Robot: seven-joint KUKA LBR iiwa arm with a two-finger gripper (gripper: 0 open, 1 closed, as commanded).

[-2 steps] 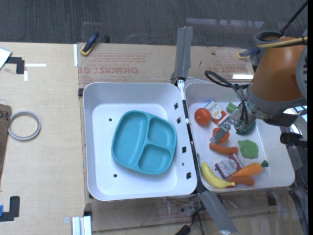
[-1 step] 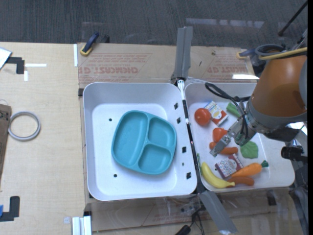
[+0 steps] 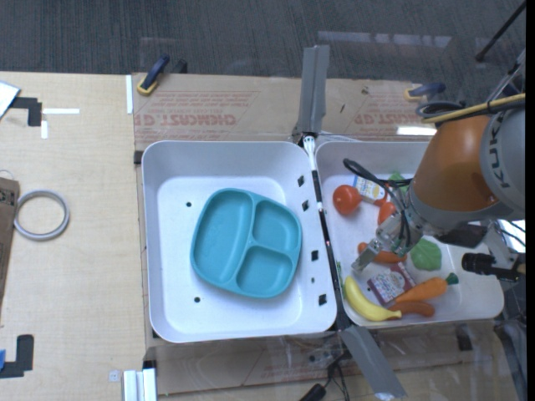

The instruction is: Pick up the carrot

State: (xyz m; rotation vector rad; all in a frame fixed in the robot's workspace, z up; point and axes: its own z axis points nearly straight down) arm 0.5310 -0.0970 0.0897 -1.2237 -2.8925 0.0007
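Carrot (image 3: pixel 424 290) lies in the right bin (image 3: pixel 493 307), near its front edge, pointing its green stem end toward the right wall. A banana (image 3: pixel 366 302) curves along the front left of that bin, and a small purple packet (image 3: pixel 387 286) sits between the banana and the carrot. The gripper (image 3: pixel 378 251) is lowered into the same bin, just left of a green toy (image 3: pixel 426 254) and close above the packet, apart from the carrot; whether it is clenched or released I cannot tell, as other small orange pieces crowd around its tip. A red tomato (image 3: pixel 345 199) rests further back. The left bin (image 3: pixel 167 182) holds a teal plate (image 3: pixel 247 242) with 3 compartments. A roll of tape (image 3: pixel 39 214) lies on the bench at left.
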